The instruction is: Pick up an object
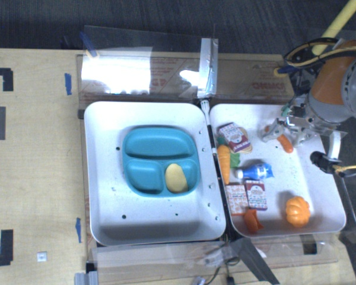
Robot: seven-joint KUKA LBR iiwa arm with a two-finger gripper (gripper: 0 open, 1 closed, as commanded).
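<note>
Camera view, contents as seen from above.

Left bin (101, 159): white, shallow, centre of the frame. Holds a blue divided tray (143, 147); a pale yellow lemon-like item (176, 177) lies in the tray's lower right compartment.

Right bin (320, 177): white, right of centre, touching the left bin along a shared edge. Contents:
- small carton with red label (234, 137), upper left of the bin, tilted;
- orange carrot (224, 162), lying along the left wall, just below that carton;
- blue and white bottle (255, 172), on its side, mid-bin;
- two small red-and-white cartons (247, 196), side by side, touching, below the bottle;
- orange-red piece (251, 219) at the lower left corner of the bin;
- small orange pumpkin (297, 211), lower right of the bin, apart from the rest.

Arm (338, 88): grey with an orange band, upper right of the frame. Gripper (285, 136) low over the upper right part of the right bin, fingers closed on a small orange-red item (286, 145) whose end sticks out below them.

Clear plastic sheet (142, 70) lies above the bins on the wooden bench (35, 177).
</note>
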